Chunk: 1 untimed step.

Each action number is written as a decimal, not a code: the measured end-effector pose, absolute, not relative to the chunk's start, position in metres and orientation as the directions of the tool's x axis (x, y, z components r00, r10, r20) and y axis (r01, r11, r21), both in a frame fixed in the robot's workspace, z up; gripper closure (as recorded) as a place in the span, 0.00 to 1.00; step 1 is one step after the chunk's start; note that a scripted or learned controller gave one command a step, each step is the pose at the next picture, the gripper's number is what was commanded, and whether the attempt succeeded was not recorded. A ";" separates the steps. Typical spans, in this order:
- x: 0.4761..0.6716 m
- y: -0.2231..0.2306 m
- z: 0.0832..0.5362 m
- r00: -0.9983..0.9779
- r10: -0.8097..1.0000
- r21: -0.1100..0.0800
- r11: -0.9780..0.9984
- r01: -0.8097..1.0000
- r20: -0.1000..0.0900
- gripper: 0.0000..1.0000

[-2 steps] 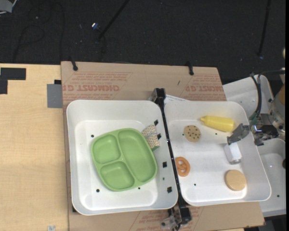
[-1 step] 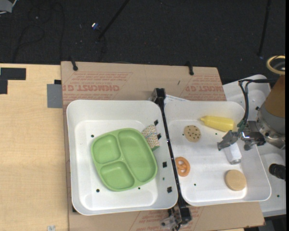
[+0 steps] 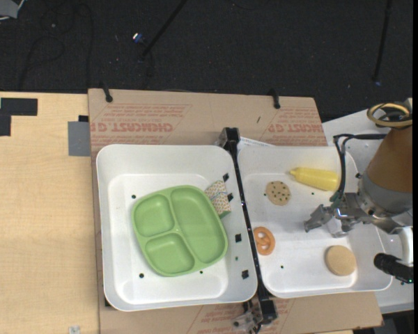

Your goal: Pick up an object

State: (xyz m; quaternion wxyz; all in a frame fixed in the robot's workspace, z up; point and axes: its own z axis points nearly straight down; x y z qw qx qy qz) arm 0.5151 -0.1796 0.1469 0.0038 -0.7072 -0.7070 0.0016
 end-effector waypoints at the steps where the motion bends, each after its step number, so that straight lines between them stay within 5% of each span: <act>1: 0.514 -0.178 0.093 0.000 1.000 -0.008 0.000 1.000 0.003 0.00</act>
